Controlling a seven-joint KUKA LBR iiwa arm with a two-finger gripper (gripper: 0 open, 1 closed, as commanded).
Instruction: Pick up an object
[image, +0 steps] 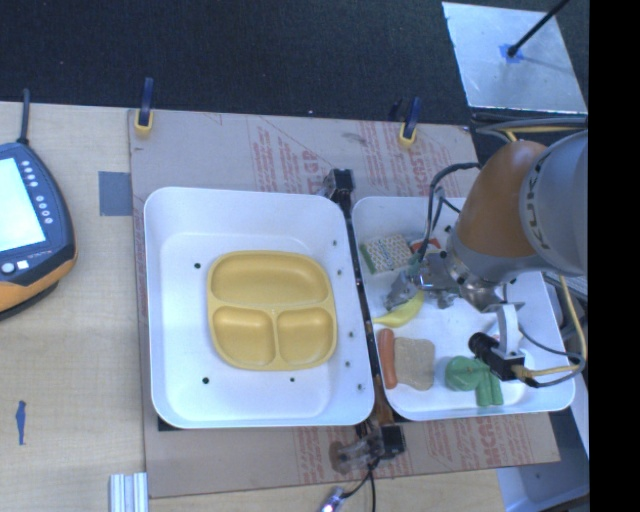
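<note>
The right bin (545, 300) holds several items. A yellow banana (398, 315) lies near its left wall, with a green speckled packet (386, 251) behind it. Along the front are an orange sausage (386, 358), a tan slice of bread (415, 363) and a green toy (472, 377). My gripper (405, 290) hangs low over the bin's left part, right above the banana's upper end and just in front of the packet. The grey arm with its orange band (495, 210) covers the middle and back of the bin. Nothing visibly hangs from the gripper.
The left bin (170, 300) holds a yellow three-compartment tray (270, 307). A teach pendant (30, 225) lies on the bench at far left. Blue clamps (145, 105) (408, 120) hold the back edge of the board. Cables (530, 365) loop over the right bin's front right corner.
</note>
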